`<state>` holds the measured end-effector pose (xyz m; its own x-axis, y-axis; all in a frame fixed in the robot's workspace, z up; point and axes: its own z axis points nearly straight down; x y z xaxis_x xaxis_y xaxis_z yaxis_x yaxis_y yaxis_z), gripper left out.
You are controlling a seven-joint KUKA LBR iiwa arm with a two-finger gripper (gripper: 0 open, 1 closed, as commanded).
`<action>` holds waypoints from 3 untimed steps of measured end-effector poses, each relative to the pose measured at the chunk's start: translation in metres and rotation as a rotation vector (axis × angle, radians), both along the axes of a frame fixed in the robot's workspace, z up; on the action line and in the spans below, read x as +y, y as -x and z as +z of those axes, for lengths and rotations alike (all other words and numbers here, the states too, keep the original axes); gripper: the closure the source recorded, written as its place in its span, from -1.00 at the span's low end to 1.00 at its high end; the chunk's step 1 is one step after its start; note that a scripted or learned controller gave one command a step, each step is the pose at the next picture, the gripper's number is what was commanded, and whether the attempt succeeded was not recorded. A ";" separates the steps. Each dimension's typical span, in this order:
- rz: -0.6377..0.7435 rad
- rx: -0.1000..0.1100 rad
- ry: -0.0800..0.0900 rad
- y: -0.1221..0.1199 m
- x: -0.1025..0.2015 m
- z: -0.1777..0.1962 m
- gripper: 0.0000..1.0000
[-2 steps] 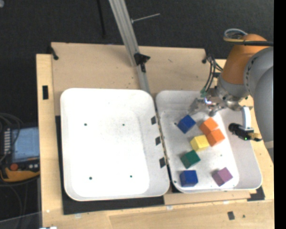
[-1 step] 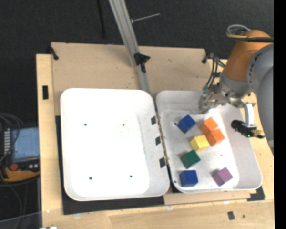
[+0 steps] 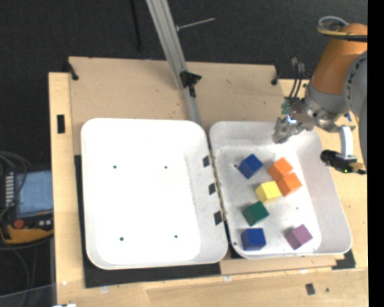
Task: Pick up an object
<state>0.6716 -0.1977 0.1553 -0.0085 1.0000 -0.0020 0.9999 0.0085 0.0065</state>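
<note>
Looked down on a pale wood bench with two shallow white bins, smooth, glossy and round-cornered. Found the left bin bare but for a few dark specks. Counted seven small cubes in the right bin, all matte, hard-edged and flat-faced: a blue cube nearest the far wall, two orange cubes touching each other, a yellow cube pressed against them, a green cube just beside it, then a second blue cube and a purple cube near the front rim.

Saw the gripper hanging over the right bin's far edge, near the cluster but above no cube, on the grey arm with its orange band. Could not tell whether open or shut; gripped nothing visible.

Judged the risks as these. Might come down on the bin wall or on bare floor, given that position. Might wedge between the orange and yellow cubes, packed too tight for a clean straddle, and shove them aside. Might clip a corner of a cube lying askew and let it spin out.
</note>
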 end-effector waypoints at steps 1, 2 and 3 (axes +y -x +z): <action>0.001 -0.003 0.001 0.003 0.001 0.065 1.00; -0.003 -0.003 0.001 0.005 0.003 0.130 1.00; -0.002 0.004 0.001 0.004 0.001 0.128 1.00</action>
